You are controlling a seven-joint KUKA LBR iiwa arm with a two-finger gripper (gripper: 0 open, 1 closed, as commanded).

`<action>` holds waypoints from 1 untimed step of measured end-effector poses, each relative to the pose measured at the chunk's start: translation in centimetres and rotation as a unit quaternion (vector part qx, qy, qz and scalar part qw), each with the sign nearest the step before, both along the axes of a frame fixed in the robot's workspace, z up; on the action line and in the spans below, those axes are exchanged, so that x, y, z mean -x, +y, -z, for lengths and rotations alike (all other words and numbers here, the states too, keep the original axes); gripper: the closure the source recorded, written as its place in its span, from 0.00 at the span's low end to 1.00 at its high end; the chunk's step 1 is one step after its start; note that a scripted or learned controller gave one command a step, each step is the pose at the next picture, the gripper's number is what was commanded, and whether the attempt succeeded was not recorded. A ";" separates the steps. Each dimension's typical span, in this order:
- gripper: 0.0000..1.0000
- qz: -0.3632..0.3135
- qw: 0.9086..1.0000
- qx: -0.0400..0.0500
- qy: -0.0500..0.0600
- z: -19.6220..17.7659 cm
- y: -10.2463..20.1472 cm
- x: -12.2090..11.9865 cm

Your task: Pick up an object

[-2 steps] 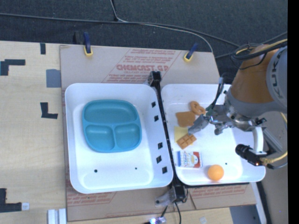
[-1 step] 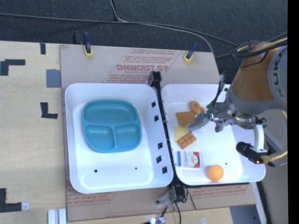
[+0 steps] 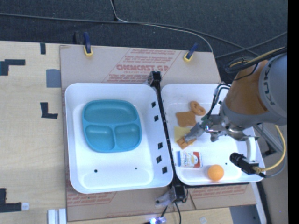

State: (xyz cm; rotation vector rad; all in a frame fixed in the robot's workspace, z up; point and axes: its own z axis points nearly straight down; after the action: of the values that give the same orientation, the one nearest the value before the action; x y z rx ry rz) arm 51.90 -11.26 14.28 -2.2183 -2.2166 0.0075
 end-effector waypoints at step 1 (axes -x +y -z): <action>0.00 -0.001 1.000 0.000 -0.002 5.1 0.1 0.1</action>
State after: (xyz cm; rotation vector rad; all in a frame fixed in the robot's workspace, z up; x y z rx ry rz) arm 51.83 -11.20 9.18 -2.2188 -2.2204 0.0031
